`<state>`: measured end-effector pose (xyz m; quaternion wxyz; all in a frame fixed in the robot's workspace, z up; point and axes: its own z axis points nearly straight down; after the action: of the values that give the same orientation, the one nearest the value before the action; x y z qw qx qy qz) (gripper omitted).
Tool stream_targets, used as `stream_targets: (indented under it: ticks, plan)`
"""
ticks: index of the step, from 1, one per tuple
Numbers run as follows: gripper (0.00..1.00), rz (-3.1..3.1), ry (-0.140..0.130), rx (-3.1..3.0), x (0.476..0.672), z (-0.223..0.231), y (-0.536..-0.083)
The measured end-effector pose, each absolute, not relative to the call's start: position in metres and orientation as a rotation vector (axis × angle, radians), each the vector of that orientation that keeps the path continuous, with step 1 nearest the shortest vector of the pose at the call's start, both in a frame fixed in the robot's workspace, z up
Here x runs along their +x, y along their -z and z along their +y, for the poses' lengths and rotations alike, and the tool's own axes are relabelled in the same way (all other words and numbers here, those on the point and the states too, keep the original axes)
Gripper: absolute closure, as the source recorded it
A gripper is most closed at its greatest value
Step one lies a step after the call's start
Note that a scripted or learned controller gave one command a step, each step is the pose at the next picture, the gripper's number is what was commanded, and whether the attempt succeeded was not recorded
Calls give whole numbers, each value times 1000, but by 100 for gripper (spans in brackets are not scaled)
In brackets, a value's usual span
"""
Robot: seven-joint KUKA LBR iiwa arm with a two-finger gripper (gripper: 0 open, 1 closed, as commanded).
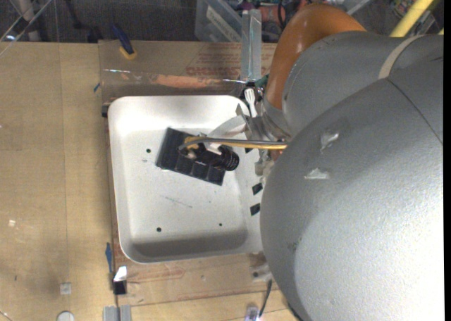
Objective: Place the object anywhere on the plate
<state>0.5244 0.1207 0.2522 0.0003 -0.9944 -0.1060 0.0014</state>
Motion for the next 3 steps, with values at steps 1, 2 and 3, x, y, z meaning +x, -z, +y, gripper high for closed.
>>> stream_targets:
  ticks: [1, 2, 3]
  plan:
    - [100, -571, -8, -3089, 504, 209, -166]
    - [100, -844, -12, -3024, 477, 210, -100]
    - [100, -474, 16, -3105, 483, 222, -91]
